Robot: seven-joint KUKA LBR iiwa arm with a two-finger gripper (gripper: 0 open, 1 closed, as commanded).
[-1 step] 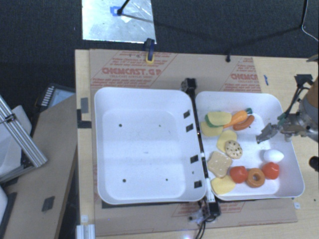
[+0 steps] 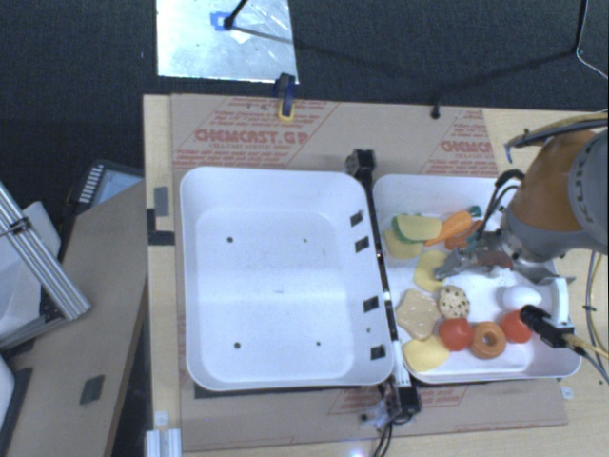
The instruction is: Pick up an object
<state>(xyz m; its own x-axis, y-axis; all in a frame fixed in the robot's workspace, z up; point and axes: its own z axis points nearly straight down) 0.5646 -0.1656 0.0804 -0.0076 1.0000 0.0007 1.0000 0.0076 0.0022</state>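
Note:
The right bin (image 2: 392, 198) holds several toy foods. Among them are an orange carrot (image 2: 457, 225), a green and yellow slice (image 2: 411, 228), a chocolate-chip cookie (image 2: 455, 303), a tan cracker (image 2: 416, 314), a brown donut (image 2: 489, 339), two red tomatoes (image 2: 455, 333) and a white egg (image 2: 520, 296). My gripper (image 2: 459, 261) reaches in from the right, low over the middle of this bin. It is just below the carrot and above the cookie, beside a yellow piece (image 2: 430, 270). I see nothing clearly held in it.
The left bin (image 2: 276, 274) lies beside the right one, with black clips (image 2: 366, 246) along the shared rim. Both rest on a cardboard sheet (image 2: 247, 131). A shiny metal plate (image 2: 224, 22) lies at the back. A black part (image 2: 547, 329) of the arm overhangs the right bin's corner.

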